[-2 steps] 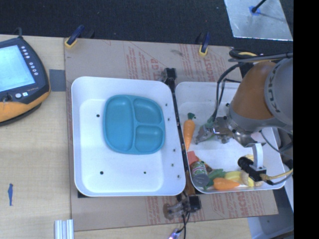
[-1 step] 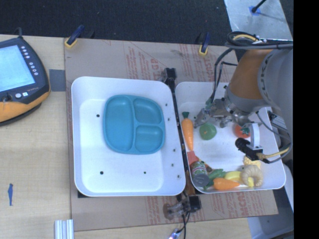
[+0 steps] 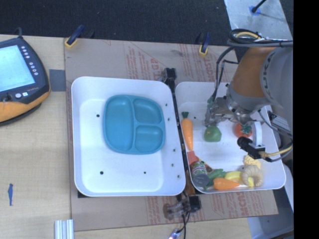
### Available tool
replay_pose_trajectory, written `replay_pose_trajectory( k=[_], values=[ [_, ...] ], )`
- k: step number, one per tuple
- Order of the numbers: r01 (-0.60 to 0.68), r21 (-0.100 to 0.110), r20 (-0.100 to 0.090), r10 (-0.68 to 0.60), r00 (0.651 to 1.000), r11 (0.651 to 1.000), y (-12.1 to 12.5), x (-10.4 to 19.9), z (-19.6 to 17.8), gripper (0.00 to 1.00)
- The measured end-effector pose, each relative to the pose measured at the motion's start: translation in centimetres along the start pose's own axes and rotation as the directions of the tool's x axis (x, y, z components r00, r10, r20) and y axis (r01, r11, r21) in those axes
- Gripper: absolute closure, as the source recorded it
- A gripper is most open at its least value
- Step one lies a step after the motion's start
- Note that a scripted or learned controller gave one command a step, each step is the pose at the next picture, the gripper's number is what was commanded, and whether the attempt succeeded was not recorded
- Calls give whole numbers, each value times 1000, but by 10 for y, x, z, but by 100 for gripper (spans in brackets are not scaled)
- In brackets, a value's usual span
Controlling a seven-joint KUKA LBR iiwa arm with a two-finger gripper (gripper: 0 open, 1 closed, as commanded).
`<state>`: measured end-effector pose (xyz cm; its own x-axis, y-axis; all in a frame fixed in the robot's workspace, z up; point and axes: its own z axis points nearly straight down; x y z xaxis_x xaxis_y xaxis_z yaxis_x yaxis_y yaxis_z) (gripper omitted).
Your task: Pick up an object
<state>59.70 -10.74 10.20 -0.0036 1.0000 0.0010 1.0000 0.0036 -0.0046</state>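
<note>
My gripper [image 3: 216, 117] hangs low in the right bin [image 3: 227, 91], near its middle, with the grey arm and its orange band [image 3: 249, 73] coming in from the right. Directly below the gripper tip lies a small green toy vegetable [image 3: 213, 134], touching or almost touching it. An orange carrot [image 3: 187, 133] lies along the bin's left wall. A red toy [image 3: 244, 129] sits to the right of the gripper, partly hidden by the arm.
Along the right bin's front wall lie a small can [image 3: 199, 171], an orange piece [image 3: 225, 184], a yellow piece [image 3: 233, 175] and a pale yellow toy [image 3: 252, 172]. The left bin [image 3: 89, 183] holds a blue divided plate [image 3: 133, 124]. A teach pendant [image 3: 20, 81] rests at far left.
</note>
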Motion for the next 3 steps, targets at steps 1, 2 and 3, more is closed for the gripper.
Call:
replay_pose_trajectory(
  k=[1,2,3],
  values=[
    [0,0,0,0,1000,1000,0,0,0,0],
    [-1,-2,1,1,1000,1000,53,-51,10,0],
    [3,-5,-5,-3,1000,1000,61,-64,8,0]
  ],
)
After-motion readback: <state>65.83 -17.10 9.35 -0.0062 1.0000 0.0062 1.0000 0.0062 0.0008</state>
